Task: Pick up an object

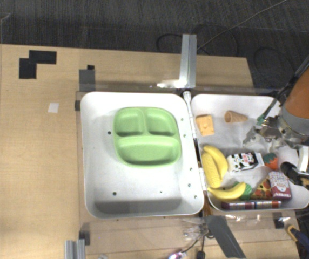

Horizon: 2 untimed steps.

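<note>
Metal fingers of the two-finger gripper (pixel 263 132) are seen spread and empty at the frame's right, above the right white bin (pixel 235 102). The approach step is judged underway; a descent onto the black-and-white carton (pixel 243 161), just below-left, is called for next.

The left bin (pixel 98 198) offers plenty of room around its one occupant, a green divided plate (pixel 145 135) lying in the upper middle; bare floor runs along the near and left sides. The right bin (pixel 219 102) is crowded toward the front: two bananas (pixel 215 169), a small black-and-white carton (pixel 243 161), a red box (pixel 279 186) and a marker-like stick (pixel 250 204) sit tightly together. Farther back it opens up, with only a cheese-like orange block (pixel 205 124) and a cone (pixel 234 116) well apart. The arm (pixel 306 104) hangs over the right edge, its gripper (pixel 265 131) above the middle.
</note>
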Available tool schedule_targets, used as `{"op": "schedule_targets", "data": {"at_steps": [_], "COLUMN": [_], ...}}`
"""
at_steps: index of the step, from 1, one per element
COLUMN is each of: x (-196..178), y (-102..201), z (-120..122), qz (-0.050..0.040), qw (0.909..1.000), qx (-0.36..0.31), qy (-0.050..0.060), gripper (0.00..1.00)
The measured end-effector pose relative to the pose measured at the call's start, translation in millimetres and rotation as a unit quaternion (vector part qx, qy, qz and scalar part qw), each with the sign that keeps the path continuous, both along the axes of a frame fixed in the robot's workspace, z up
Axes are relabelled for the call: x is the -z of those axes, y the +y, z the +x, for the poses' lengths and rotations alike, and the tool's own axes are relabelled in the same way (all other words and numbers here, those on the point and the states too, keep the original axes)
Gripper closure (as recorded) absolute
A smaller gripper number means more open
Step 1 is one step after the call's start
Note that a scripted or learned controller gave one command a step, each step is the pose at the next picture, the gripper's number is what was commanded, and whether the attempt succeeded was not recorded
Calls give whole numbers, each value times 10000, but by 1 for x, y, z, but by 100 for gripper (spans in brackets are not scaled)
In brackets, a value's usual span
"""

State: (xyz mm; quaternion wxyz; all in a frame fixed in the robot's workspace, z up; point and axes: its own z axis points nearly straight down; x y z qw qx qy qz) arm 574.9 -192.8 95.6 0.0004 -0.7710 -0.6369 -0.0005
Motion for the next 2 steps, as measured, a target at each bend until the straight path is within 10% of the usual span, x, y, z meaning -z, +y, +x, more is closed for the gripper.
{"op": "schedule_targets", "data": {"at_steps": [1, 2], "x": [4, -4], "y": [46, 48], "z": [-47, -44], "qz": [-30, -2], "qw": [9994, 9993], "qx": [-341, -347], "qy": [-101, -104], "gripper": [0, 100]}}
